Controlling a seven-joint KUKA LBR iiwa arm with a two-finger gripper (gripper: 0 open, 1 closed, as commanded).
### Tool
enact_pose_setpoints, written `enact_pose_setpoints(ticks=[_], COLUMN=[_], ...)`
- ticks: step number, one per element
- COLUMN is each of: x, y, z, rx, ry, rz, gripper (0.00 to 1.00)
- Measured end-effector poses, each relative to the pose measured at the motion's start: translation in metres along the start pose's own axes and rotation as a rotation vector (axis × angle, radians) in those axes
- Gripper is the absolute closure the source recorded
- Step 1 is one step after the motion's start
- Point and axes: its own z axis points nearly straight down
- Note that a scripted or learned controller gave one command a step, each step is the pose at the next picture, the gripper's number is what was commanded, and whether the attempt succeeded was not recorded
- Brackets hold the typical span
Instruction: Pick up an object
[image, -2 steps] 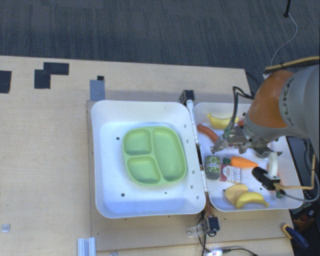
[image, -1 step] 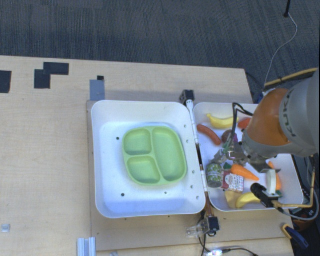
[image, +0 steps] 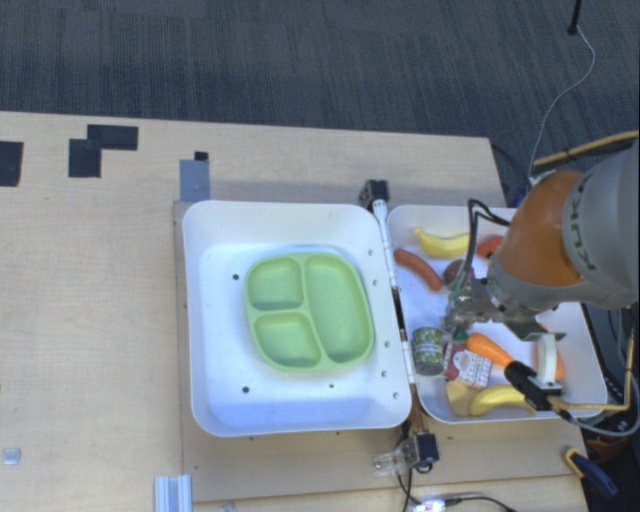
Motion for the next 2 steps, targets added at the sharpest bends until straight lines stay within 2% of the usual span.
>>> enact_pose_setpoints(ticks=[1, 2], x=[0.0, 0.001], y=[0.0, 0.002], z=[0.0, -0.011], rx=[0.0, -0.004], ry=[0.0, 0.001], rz=[0.0, -0.003], gripper=[0.0, 1.0])
